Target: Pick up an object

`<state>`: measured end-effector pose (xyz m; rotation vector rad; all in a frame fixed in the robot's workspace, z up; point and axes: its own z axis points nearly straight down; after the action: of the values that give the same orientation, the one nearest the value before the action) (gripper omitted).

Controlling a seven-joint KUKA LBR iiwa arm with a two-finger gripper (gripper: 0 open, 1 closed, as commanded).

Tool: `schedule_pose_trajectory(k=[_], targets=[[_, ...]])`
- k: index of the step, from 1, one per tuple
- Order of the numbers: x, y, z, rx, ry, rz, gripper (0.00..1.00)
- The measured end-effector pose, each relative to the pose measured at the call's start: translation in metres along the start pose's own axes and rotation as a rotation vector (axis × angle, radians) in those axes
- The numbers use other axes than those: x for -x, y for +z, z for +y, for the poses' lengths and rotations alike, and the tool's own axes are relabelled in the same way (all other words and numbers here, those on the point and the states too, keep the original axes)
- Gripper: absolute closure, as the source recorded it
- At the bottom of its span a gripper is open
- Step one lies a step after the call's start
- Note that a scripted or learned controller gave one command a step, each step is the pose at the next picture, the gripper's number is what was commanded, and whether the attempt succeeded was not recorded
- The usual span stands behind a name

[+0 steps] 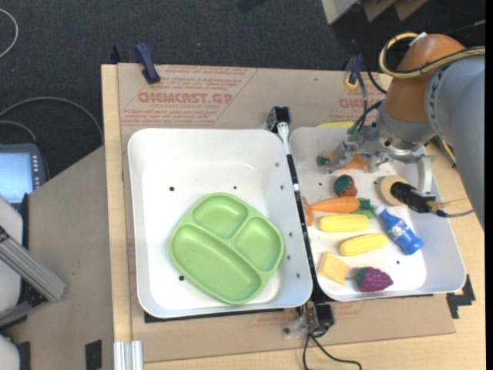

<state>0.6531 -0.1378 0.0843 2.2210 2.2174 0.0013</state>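
The gripper (350,156) hangs low over the right bin (441,272), near the bin's 12 o'clock edge. It is small and dark here, so I cannot tell if its jaws are apart or together. I see no toy clearly held in them. A little bit of orange shows right at the gripper, but I cannot tell what it is.

The toys to pick from all lie in this bin, on the 6 o'clock side of the gripper. Closest is a red toy fruit (344,184) with a green top, just below the gripper and not touching it. Next comes a toy carrot (333,205), lying sideways with its green end pointing to 3 o'clock. Its tip sits by the wall between the two bins. Under the carrot lie two yellow toys that look like corn. The upper yellow toy (344,223) is just beside the carrot, and the lower yellow toy (363,243) is tilted a bit. A blue bottle (401,233) lies at 3 o'clock from them, close to both. Nearest the 6 o'clock edge are a cheese wedge (333,268) and purple grapes (375,279), side by side.

The toys sit packed close, so each one has neighbours crowding it.

The grey arm (454,91) comes in from 2 o'clock. The left bin (154,156) holds a green divided plate (226,245), well apart from the gripper. Both bins rest on a brown cardboard sheet (185,95).
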Motion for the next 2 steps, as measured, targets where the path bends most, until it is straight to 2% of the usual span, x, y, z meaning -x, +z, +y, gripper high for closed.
schedule_pose_trajectory(k=[1, 2], targets=[[0.012, -0.001, -0.007, -0.004, 0.0, 0.001, 0.0], [0.004, 0.0, -0.061, -0.009, -0.001, 0.004, 0.0]])
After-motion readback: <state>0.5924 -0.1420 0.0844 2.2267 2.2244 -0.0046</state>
